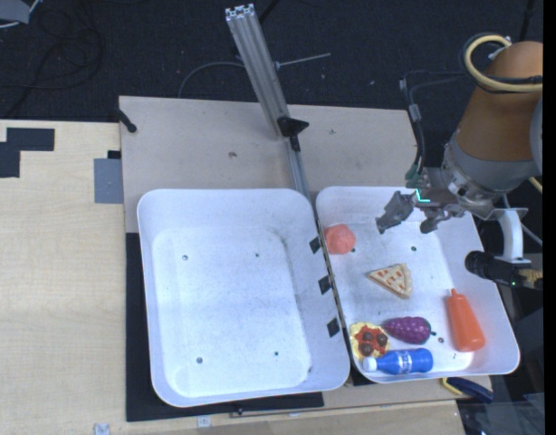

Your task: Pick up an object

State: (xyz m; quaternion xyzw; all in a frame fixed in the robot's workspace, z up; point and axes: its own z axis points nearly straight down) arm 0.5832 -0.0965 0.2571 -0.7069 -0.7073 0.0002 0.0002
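The left bin (pixel 228 297) sits on the bench (pixel 61 270) with its right edge just beside the right bin (pixel 495 333); three small black clips (pixel 324 284) line the seam between them. A grey metal rail (pixel 264 66) slants down from the top toward the far end of that seam.

In the right bin, a pink ball (pixel 340 238) lies close to the left edge, about a third of the way down from the far rim. At the near left corner lies a small yellow and red toy (pixel 369 339), and a blue bottle (pixel 403 362) lies on its side along the near edge, just below it. A bunch of purple grapes (pixel 408 329) lies just right of the yellow toy and above the bottle. A pizza slice (pixel 392 280) lies near the middle of the bin, well apart from the ball. An orange bottle (pixel 464 320) lies lengthwise close to the right edge.

The gripper (pixel 412 217) hangs over the far half of the right bin, its two dark fingers (pixel 393 212) spread wide with nothing between them, right of the ball and above the pizza slice. The arm (pixel 500 120) rises behind it at the bin's far right corner.
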